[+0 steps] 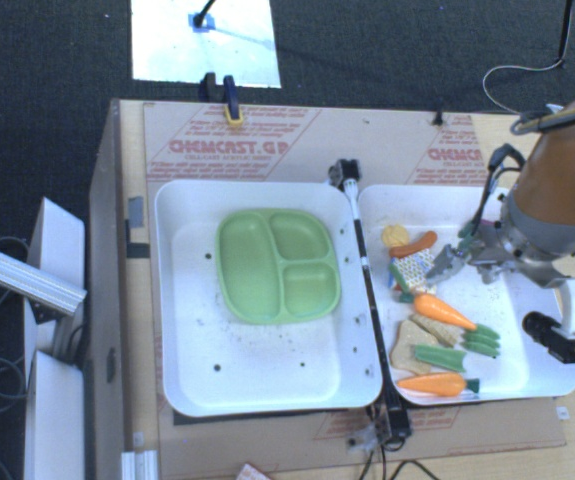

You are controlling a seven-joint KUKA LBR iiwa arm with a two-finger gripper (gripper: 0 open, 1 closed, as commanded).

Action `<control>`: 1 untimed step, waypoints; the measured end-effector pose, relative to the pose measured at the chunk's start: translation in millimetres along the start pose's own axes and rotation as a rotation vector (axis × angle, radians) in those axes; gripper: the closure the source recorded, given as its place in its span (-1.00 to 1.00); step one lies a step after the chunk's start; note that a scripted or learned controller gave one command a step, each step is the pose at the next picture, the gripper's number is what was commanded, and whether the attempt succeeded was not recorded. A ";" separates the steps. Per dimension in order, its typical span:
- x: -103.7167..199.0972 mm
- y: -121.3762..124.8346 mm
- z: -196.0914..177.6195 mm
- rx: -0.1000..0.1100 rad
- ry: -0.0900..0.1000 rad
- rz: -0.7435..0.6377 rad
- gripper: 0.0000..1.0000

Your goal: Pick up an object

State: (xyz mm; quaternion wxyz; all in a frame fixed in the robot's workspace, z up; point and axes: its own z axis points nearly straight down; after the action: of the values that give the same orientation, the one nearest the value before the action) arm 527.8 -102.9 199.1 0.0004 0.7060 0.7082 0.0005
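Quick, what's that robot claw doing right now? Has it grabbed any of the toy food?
Gripper: low in the right bin, just above the upper carrot. Whether it is open, shut or holding anything cannot be told.

This looks like a robotics lab rather than a home or kitchen. The desk [267,133] is topped with a sheet still in its printed protective film, and 2 shallow white bins [192,298] sit side by side on it, clamped at the seam. Loose cables [527,68] trail over dark carpet [47,48], aluminium framing [22,273] juts in at the left, and the food [442,311] in the right-hand bin is plastic toy fare.
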 end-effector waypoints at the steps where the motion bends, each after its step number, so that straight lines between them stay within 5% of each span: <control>1: -8.5 -25.7 112.4 -0.003 -0.002 0.003 -1.00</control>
State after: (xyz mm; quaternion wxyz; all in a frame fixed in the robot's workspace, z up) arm 502.3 -111.5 86.6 0.0023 0.7071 0.7071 0.0010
